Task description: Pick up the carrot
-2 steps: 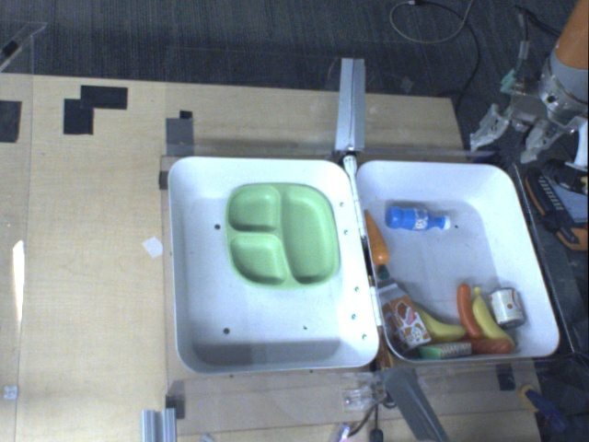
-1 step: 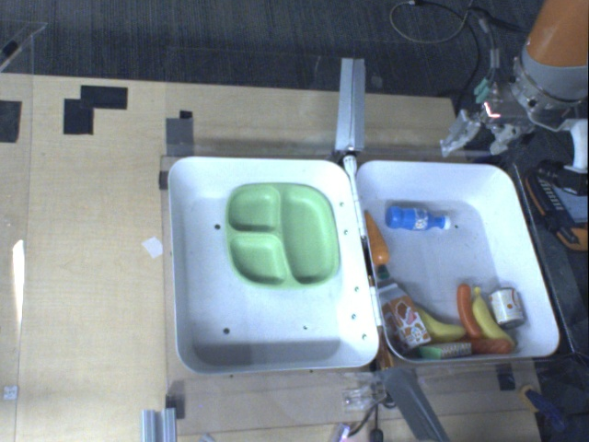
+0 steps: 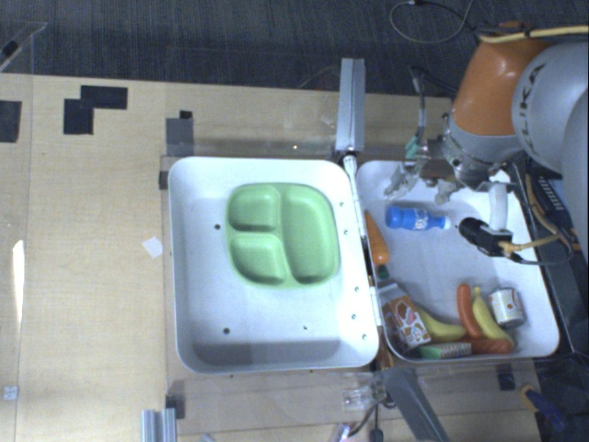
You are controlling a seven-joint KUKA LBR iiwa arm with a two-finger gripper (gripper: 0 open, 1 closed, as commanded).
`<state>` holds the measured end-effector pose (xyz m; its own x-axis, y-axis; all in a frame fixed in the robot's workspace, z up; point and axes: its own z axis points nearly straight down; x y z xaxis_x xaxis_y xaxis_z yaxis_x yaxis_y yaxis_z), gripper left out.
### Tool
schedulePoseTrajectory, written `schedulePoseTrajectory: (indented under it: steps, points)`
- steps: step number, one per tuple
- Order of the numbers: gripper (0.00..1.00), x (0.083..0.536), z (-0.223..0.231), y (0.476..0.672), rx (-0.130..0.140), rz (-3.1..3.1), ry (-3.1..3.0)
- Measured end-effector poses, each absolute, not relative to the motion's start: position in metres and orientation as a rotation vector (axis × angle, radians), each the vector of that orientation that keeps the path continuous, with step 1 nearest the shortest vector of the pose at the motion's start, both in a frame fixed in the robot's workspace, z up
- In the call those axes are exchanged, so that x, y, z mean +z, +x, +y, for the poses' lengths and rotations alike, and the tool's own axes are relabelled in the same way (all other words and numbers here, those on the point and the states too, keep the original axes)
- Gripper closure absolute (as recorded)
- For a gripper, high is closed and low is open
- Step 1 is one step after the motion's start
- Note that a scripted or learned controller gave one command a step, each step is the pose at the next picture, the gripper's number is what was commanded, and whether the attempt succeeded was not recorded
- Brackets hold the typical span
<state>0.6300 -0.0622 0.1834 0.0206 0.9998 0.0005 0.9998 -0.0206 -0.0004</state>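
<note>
Orange carrot (image 3: 375, 238), green tray (image 3: 282, 233)

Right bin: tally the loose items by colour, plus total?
Right bin, as far as the camera view resolves:
Orange: 2, the carrot on the left wall and a second carrot-like piece
Blue: 1, bottle
Yellow: 1, banana
Red: 1, long piece
Silver: 1, can
Brown, printed: 1, packet
Total: 7

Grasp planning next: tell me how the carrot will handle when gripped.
The carrot looks stiff, so it should not flop. Its tapered, rounded shape may roll or slip between fingers. Lying against the right bin's left wall probably leaves little finger room.
</note>
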Motion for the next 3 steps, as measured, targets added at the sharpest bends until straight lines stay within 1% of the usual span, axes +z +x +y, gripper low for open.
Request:
schedulePoseTrajectory:
  steps: [1, 2, 3]
  points:
    - [0.00, 0.097, -0.082, 0.574, -0.006, -1.890, -2.513]
    - [1.00, 0.107, -0.081, 0.575, -0.007, -1.893, -2.508]
    - [1.00, 0.090, -0.126, 0.543, -0.019, -1.826, -2.566]
